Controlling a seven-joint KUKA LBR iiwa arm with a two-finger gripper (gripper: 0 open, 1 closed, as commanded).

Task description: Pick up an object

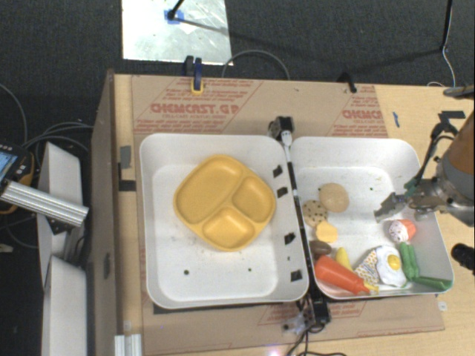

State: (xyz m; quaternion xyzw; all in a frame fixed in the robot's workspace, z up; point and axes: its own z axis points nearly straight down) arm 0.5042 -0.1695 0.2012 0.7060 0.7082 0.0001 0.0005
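Because the toy egg-shaped ball [401, 231] looked small, light, hard and slippery, it seemed best pinched across its middle. It lay just below the tool [404, 199], whose state I could not tell.

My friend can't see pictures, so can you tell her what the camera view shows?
A robot gripper hangs over the right white bin, just above a heap of toy food: a carrot, a fried egg, a cookie and a green bean. The left bin holds a yellow divided plate.
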